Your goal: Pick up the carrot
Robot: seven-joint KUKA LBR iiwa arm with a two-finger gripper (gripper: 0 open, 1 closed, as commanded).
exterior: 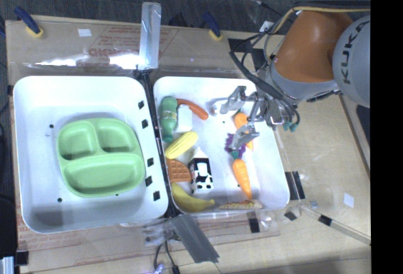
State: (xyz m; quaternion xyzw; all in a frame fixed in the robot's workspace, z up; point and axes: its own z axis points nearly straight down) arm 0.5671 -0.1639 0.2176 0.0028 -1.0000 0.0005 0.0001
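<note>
1. The two bins, left (25,159) and right (277,172), look like smooth white plastic with a faint sheen.
2. The green divided plate (101,156) is matt, smooth plastic.
3. The carrot (242,177) has a smooth orange plastic look; the banana (192,201) and corn cob (181,143) look alike in finish.
4. The gripper (242,116) shows bright, bare metal.
5. The arm's orange band (306,46) is glossy; the grey shell (356,58) is smooth and satin.
6. The bench (334,153) looks like pale, matt wood.
</note>
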